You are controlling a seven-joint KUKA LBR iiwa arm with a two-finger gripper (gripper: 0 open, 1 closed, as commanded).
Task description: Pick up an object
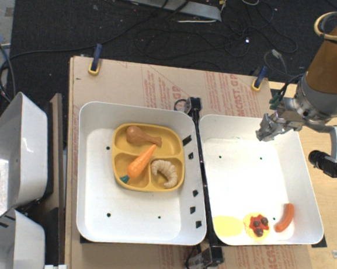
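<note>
Hovering over the far edge of the right bin (306, 166), my jaws (267, 131) hang above bare white floor; whether they are spread or pressed together I cannot tell from this angle.

Two shallow white bins sit side by side on the worktop (161, 80), which is covered with a brown printed board. The left bin (94, 183) carries a yellow divided plate (149, 157) with rounded corners and three compartments. The far compartment holds a brown drumstick (142, 136), lying across with its thick end to the left. An orange carrot (141, 162) lies at a slant over the divider, its green tip nearest the camera and to the left. A pale, ridged, curled shrimp (166, 172) rests in the right compartment.

My bin holds three things along its near wall, well apart from my jaws: a flat yellow disc (228, 226), a small yellow tart topped with dark and red berries (258, 224), and a smooth orange sausage (284, 218). The sausage's long axis runs at a slant, its upper end tilted right, toward the bin's right wall.
</note>
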